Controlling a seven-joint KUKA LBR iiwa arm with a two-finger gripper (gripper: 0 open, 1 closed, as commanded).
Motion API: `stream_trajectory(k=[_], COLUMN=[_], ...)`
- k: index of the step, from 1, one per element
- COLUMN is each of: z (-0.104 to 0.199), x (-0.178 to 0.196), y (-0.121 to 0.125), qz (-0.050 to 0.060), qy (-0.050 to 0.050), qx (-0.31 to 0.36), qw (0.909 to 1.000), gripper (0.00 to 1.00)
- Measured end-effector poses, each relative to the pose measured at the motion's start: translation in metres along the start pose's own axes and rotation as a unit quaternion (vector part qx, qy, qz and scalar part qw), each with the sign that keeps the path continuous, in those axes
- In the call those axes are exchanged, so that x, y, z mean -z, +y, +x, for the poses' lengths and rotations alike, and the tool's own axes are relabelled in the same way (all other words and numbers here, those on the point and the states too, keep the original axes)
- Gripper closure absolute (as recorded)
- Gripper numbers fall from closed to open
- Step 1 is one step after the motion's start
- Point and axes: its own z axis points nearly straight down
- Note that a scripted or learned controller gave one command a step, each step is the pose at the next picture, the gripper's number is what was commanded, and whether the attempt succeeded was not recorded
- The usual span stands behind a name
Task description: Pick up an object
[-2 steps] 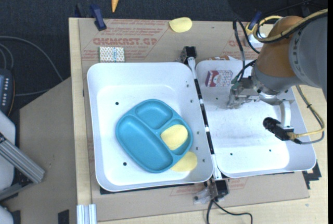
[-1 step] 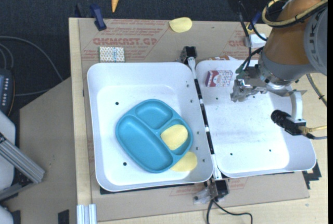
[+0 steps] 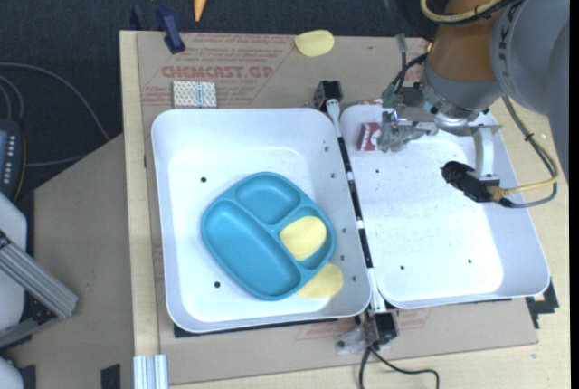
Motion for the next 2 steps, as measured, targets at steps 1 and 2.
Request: stream_trajectory(k=[1, 2], z=[0.0, -0.049], x=[0.0, -0.072], y=[0.0, 0.05], qz=[0.0, 0.002], qy=[0.0, -0.001], qx=[0.0, -0.001], qw=[1.0, 1.0], gripper=[0.0, 0.0])
